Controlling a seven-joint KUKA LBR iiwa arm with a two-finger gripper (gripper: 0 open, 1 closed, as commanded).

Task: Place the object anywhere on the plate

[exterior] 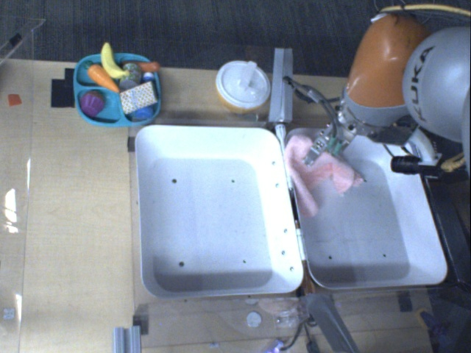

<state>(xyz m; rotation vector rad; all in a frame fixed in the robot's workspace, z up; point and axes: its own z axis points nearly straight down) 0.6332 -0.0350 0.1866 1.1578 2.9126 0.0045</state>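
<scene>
Pink cloth [318, 172] lies crumpled in the right bin [383, 263]; the gripper [329, 143] sits at the cloth's top edge, its grip unclear.

A robotics lab, by the look of it. A pale wooden counter [66, 219] carries two shallow white bins [213, 204] set side by side, with an industrial grey and orange arm [401, 57] marked KUKA reaching over the right one. Loose cables run along the arm. Dark carpet [184, 9] lies beyond the counter's far edge.
</scene>
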